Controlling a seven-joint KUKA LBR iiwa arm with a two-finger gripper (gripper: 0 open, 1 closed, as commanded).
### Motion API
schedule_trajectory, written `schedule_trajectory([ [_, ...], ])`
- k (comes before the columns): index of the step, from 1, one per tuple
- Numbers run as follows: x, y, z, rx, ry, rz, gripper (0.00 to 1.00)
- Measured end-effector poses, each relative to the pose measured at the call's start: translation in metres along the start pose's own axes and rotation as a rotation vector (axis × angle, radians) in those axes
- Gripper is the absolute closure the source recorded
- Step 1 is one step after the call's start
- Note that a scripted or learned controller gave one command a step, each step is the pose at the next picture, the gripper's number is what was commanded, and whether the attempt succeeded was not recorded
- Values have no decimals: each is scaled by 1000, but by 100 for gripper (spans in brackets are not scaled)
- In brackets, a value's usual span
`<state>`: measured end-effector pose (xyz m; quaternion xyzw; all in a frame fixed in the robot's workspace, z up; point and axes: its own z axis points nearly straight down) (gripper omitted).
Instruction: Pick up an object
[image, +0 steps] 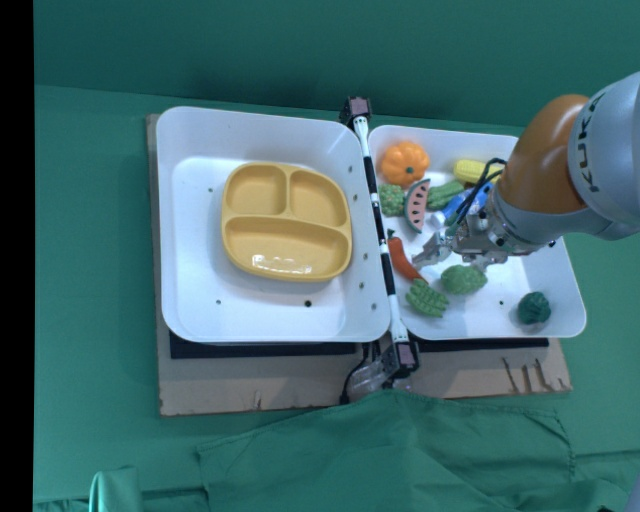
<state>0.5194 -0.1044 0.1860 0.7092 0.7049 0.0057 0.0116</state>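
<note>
Green cloth bench, two white bins; left bin (200, 150): yellow divided plate (288, 220); right bin (560, 290): toy pumpkin (404, 162), corn (470, 171), watermelon slice (416, 205), chilli (403, 262), broccoli (463, 279); gripper (432, 252) low over bin centre, jaws spread, pinching nothing.

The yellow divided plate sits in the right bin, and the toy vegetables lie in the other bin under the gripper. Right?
Not quite. The camera view shows the yellow divided plate in the left bin. The toy vegetables lie in the other bin, under the gripper.
</note>
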Motion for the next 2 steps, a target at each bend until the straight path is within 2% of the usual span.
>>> schedule_trajectory([
  [2,7,-46,-1,-3,0,-1,0],
])
